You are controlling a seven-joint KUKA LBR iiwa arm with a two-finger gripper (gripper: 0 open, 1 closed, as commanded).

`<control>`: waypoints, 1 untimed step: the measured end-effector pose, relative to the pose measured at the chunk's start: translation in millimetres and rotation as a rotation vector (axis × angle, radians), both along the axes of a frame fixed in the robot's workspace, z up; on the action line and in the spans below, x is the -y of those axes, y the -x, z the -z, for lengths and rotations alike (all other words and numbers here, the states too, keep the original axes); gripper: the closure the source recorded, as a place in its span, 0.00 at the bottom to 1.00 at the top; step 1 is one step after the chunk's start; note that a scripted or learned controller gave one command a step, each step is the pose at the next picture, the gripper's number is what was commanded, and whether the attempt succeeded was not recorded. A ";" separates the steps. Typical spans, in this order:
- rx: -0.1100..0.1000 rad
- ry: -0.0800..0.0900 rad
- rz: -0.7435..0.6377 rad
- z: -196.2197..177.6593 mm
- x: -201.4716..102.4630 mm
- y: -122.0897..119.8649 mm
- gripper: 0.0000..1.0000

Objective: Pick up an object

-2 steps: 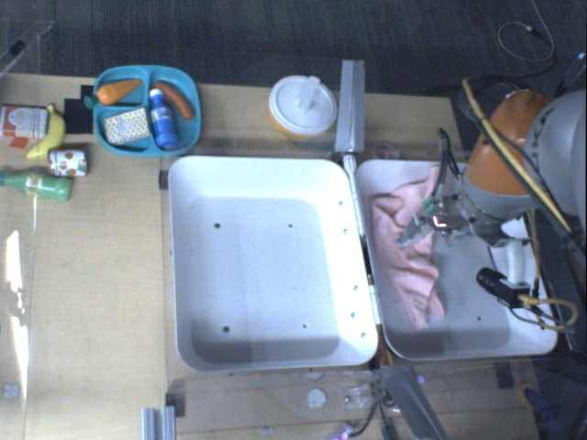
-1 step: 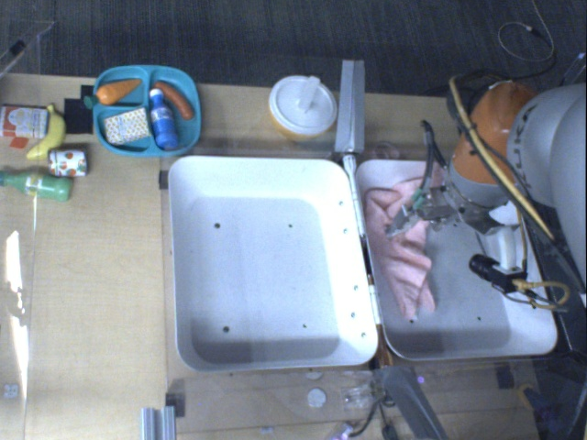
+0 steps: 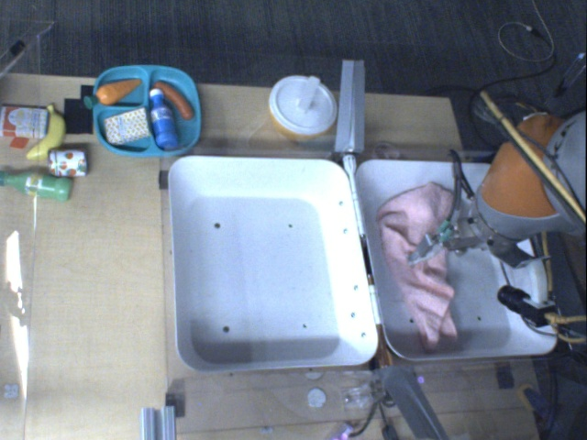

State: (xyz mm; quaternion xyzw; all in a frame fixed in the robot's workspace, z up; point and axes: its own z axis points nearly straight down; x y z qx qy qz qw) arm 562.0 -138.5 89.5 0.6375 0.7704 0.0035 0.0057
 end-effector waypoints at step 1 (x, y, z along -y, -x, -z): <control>0.006 0.000 0.000 -9.8 -0.1 -3.1 1.00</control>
